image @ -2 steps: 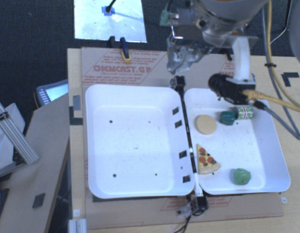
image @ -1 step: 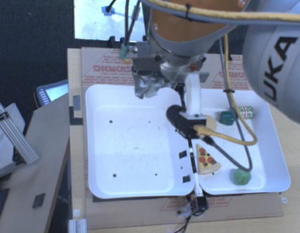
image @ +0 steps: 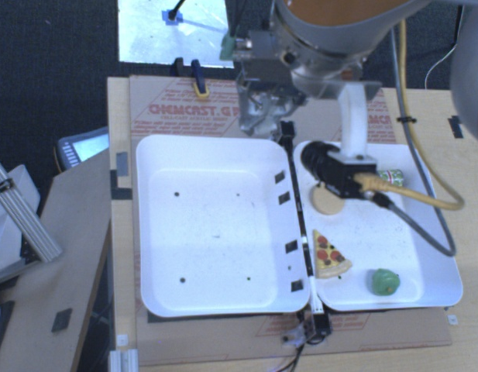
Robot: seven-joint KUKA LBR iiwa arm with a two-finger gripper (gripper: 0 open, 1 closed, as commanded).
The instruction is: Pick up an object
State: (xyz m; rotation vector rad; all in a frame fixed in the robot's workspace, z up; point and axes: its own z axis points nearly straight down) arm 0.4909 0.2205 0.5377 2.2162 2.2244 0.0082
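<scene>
Green ball (image: 384, 281) and pizza slice (image: 330, 256) lie lower right in the white bin (image: 413, 266). The gripper (image: 263, 117) hovers upper centre, and I cannot tell its state. Centre squarely over one before descending.

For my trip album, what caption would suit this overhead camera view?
End effector hovers at the back; right bin holds pizza slice, green lump, tan disc.
</scene>
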